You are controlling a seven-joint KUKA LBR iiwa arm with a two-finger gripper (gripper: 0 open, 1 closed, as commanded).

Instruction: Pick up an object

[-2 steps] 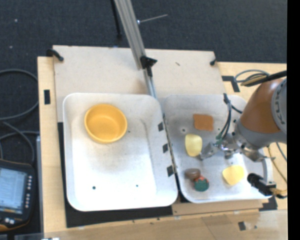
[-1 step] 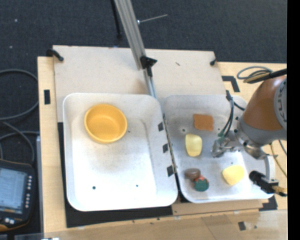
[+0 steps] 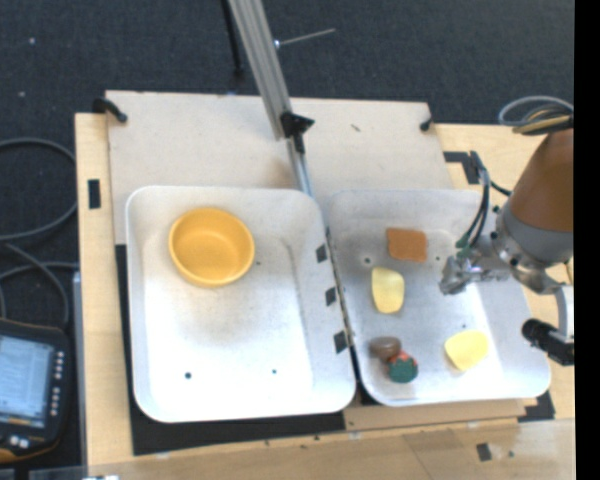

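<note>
A yellow bowl (image 3: 212,246) sits in the upper left of the left bin (image 3: 280,388). The right bin (image 3: 500,383) holds an orange block (image 3: 407,244), a pale yellow piece (image 3: 387,290), a yellow wedge (image 3: 466,350), a brown lump (image 3: 384,347) and a green and red piece (image 3: 403,368). The end effector (image 3: 456,274) hovers at the bin's right, beside the orange block.

Glossy, seemingly plastic yellow bowl (image 3: 211,246)

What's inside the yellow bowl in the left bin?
Nothing that shows: the bowl looks bare inside, with only its yellow bottom visible. It sits alone in the left bin. Whatever is under it is covered.
</note>
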